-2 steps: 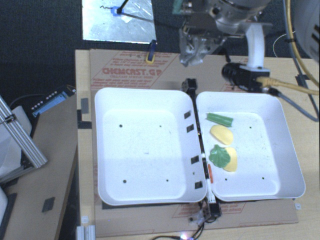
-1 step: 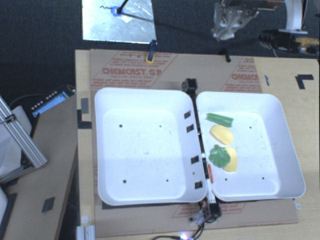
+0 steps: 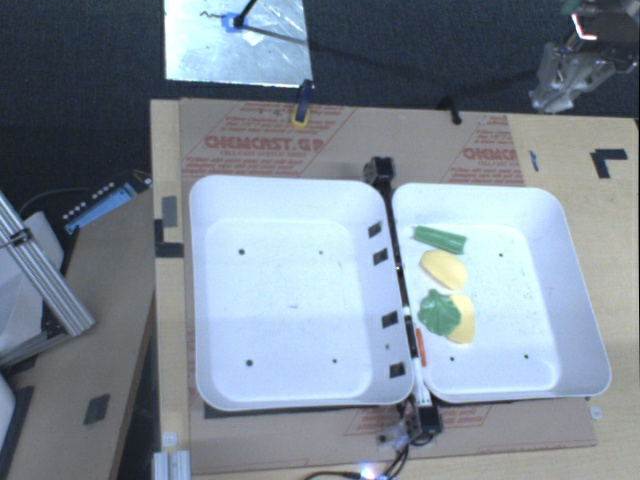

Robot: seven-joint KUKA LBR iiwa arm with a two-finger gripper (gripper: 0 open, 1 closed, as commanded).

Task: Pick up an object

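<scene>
- Near edge of the bench [image 3: 300,446]: small cable/connector cluster [image 3: 415,428] at the foot of the seam between the two bins.
- Left bin [image 3: 215,208]: white floor with a few dark dots.
- Black clips [image 3: 385,258] run down the seam where the two bins touch.
- Right bin [image 3: 560,228], all items in its left half, close to the seam:
- nearest: green leafy piece [image 3: 436,311] overlapping a yellow piece [image 3: 462,320], the two touching;
- just beyond: second yellow oval piece [image 3: 443,268], slightly apart from that pair;
- farthest: green elongated piece [image 3: 440,238], lying roughly crosswise, just beside the yellow oval.
- Far side of bench: yellow clamp [image 3: 300,116] on the brown board, shiny metal sheet [image 3: 237,26] on the dark floor beyond.
- Gripper [image 3: 562,80]: far right corner, off past the bench edge, well apart from both bins and every item. Nothing visible in it; can't tell the gap, too blurred.
</scene>
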